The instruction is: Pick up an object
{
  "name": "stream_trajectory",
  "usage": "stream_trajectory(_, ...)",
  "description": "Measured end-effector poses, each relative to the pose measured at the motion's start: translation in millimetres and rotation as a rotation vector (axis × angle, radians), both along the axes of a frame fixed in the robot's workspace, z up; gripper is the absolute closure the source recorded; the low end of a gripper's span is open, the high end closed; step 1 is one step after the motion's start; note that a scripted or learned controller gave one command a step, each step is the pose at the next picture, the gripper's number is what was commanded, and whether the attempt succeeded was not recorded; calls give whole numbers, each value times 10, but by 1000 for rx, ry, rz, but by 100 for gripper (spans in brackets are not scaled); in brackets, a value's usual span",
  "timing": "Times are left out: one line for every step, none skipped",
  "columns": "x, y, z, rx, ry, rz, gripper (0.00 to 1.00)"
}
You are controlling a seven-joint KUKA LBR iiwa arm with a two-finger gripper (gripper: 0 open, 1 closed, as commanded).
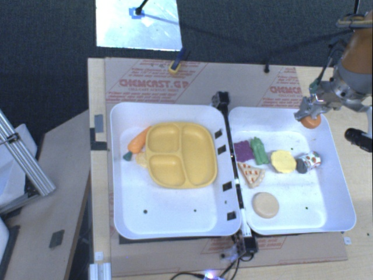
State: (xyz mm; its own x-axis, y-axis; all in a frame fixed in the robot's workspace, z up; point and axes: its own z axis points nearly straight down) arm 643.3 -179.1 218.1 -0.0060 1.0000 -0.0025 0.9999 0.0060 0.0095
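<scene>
My gripper (309, 114) hangs over the far rim of the right bin (326, 214), reaching in from the right. A small round orange object (313, 122) sits between its fingertips, partly covered by them, and the gripper is shut on it. In the right bin lie a purple piece (242, 151), a green piece (259, 150), a yellow round piece (283, 161), a pizza slice (251, 174), a tan disc (266, 205) and a small grey, white and red toy (308, 162).
The left bin (134, 214) holds a yellow divided plate (178, 154) with a carrot (139, 139) beside its left edge. A black hinged divider (228, 156) runs between the bins. A shiny metal sheet (138, 16) lies beyond the bench.
</scene>
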Motion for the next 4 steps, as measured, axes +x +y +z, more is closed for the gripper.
stream_trajectory(10,0,73,2,6,-1,100)
stream_trajectory(-149,619,91,5,8,4,100)
stream_trajectory(-182,1092,114,4,8,3,100)
stream_trajectory(-296,1091,161,3,8,-4,100)
